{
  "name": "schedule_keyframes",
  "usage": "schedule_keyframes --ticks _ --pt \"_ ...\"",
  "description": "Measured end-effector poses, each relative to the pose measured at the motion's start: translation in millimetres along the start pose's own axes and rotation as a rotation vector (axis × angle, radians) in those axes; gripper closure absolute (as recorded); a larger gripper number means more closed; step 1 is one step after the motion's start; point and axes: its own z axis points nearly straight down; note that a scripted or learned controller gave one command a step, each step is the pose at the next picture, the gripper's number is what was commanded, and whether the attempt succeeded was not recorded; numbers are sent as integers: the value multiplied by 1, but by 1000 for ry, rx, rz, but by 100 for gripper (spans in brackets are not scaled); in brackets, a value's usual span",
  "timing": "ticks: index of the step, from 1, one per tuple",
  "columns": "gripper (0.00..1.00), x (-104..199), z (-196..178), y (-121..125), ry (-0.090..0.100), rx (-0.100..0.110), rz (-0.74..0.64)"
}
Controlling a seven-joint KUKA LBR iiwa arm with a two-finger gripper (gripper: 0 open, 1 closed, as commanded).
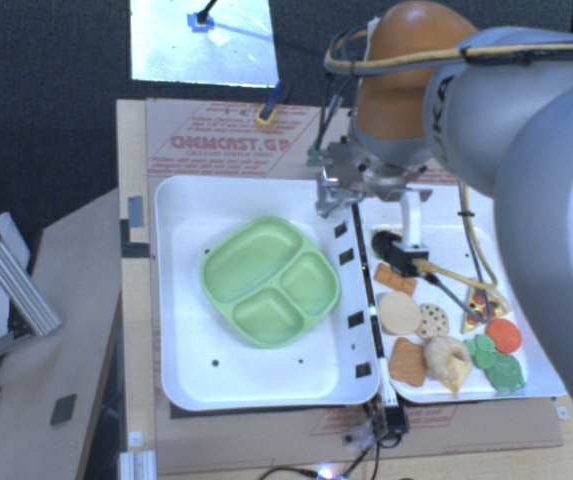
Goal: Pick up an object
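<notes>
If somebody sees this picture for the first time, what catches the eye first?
The green divided plate lies in the left bin. The big grey arm with its orange band reaches in from the right, above a cluster of toy foods in the right bin.

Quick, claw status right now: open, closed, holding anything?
Claw: cannot be told. It is at the far corner of the bin that holds the green tray; no object is seen in it.
</notes>
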Motion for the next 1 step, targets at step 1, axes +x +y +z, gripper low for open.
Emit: schedule_keyframes --ticks 1 --pt "100 -16 -5 -10 -1 3 7"
